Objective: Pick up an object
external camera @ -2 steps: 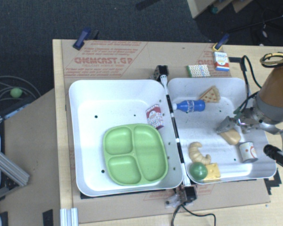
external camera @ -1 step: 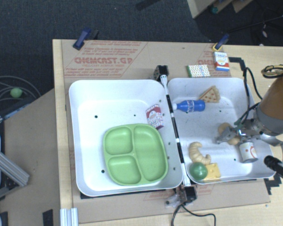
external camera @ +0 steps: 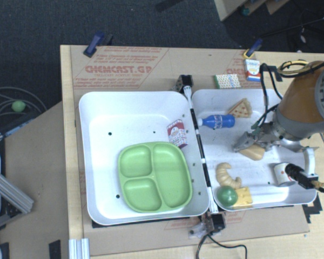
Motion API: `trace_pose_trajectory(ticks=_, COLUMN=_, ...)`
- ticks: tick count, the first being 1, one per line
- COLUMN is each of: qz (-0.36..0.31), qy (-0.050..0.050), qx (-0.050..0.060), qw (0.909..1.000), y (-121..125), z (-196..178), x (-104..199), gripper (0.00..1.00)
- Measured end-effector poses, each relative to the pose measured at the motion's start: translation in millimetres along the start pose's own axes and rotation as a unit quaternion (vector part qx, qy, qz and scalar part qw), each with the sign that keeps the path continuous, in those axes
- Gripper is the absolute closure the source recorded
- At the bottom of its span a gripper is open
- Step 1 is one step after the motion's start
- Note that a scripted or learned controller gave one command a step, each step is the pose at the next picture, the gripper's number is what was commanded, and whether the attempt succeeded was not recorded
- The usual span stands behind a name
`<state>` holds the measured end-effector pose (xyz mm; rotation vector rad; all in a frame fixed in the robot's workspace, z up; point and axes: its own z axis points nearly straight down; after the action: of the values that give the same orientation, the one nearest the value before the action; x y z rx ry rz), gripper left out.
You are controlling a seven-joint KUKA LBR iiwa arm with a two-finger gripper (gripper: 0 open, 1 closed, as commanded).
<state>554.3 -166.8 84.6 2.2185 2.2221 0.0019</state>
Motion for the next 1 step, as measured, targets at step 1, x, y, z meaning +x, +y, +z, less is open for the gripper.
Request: trace_pose_trajectory(ticks=1, qz=0.0, qy=-0.001, qx=-0.001, qw=1.0, y=0.0, z=-9.9, x=-0.8, gripper=1.0)
